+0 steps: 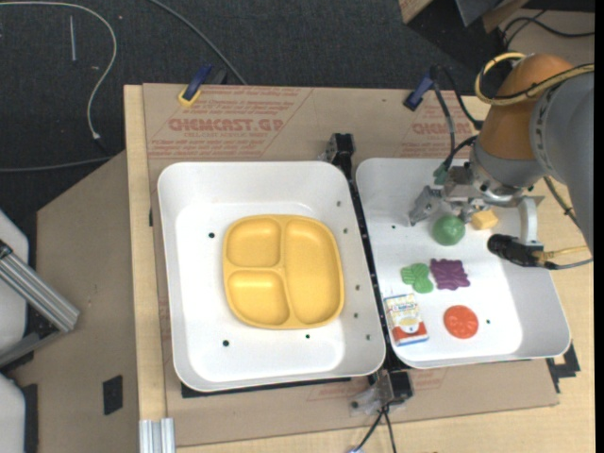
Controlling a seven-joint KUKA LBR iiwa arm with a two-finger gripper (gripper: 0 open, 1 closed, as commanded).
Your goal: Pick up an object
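Note:
My gripper [445, 211] hangs low over the far part of the right bin [528, 333], and it looks open. A green ball [449, 229] lies right under it, at the near side of the fingertips; I cannot tell whether they touch it. A small tan block [484, 219] sits just right of the ball. Nearer the front lie a green leafy piece [416, 276], a purple grape cluster [450, 274], a red-orange disc [461, 322] and a small white carton [406, 317].
The left bin [189, 206] holds a yellow divided plate [283, 272] in its middle. A black clamp [341, 146] sits at the far end of the wall between the bins. Cables run from the arm over the right bin's right side [528, 251].

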